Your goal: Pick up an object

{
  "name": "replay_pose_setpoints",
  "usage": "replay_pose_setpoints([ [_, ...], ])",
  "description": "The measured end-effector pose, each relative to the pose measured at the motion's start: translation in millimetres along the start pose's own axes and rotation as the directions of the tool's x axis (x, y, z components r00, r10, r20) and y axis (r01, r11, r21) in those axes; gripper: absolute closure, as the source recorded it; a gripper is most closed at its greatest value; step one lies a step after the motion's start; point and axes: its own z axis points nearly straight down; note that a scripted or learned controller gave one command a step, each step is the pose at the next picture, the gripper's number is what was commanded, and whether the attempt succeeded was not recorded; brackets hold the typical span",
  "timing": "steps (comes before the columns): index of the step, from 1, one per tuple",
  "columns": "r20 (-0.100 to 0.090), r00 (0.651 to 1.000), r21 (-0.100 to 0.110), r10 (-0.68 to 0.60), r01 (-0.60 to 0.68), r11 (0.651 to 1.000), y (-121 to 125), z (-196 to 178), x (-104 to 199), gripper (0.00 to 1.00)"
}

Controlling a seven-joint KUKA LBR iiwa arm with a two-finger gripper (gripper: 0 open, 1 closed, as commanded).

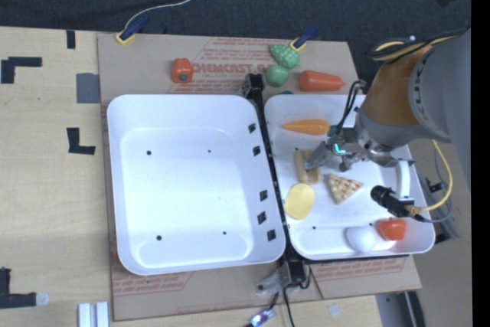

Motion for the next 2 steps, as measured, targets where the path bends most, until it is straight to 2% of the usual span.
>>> replay_pose_setpoints([
  [1,0.004,1.0,0.001,0.0,0.0,1.0,4.0,11.5,-2.7,0.0],
  [2,0.005,1.0,-0.002,0.002,-0.002,1.0,-33.1,10.2,-19.1,0.0],
])
